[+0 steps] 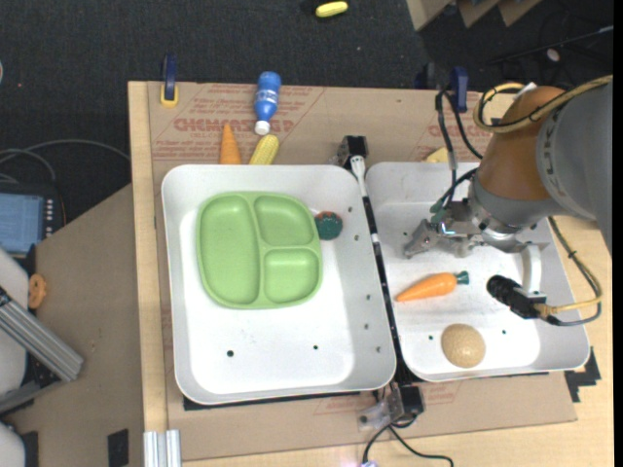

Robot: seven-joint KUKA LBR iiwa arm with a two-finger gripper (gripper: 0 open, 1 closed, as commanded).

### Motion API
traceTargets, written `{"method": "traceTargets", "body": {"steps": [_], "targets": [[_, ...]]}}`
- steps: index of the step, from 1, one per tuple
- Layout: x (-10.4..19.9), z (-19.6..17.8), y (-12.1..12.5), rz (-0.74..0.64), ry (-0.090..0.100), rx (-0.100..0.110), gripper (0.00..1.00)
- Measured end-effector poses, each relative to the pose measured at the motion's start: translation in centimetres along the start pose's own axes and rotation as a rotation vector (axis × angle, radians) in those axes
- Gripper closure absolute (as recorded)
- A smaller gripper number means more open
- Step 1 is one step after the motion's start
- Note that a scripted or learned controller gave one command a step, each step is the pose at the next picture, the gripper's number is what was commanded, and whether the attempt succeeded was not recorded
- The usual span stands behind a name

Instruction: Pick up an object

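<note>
Camera view: we see the gripper (438,233) low in the right bin (565,358), fingers apart, nothing between them. Toy carrot (428,286) lies just below it, beige ball (462,344) nearer the front. Green divided plate (259,249) sits in the left bin (273,368).

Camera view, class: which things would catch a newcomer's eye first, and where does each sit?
The green divided plate fills much of the left bin. In the right bin, a toy carrot lies near the middle with a tan ball below it. The grey arm's gripper hangs just above the carrot.
</note>
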State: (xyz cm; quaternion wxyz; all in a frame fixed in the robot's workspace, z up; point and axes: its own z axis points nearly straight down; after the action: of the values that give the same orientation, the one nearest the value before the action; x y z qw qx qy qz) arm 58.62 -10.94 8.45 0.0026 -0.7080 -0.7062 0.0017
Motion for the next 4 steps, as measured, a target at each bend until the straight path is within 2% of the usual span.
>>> {"method": "traceTargets", "body": {"steps": [1,3,4], "targets": [[0.4,0.0,-5.0,-0.001,0.001,0.000,0.00],[0.4,0.0,-4.7,-0.002,-0.001,-0.005,0.00],[0.4,-1.0,-4.7,-0.001,-0.001,-0.007,1.00]]}}
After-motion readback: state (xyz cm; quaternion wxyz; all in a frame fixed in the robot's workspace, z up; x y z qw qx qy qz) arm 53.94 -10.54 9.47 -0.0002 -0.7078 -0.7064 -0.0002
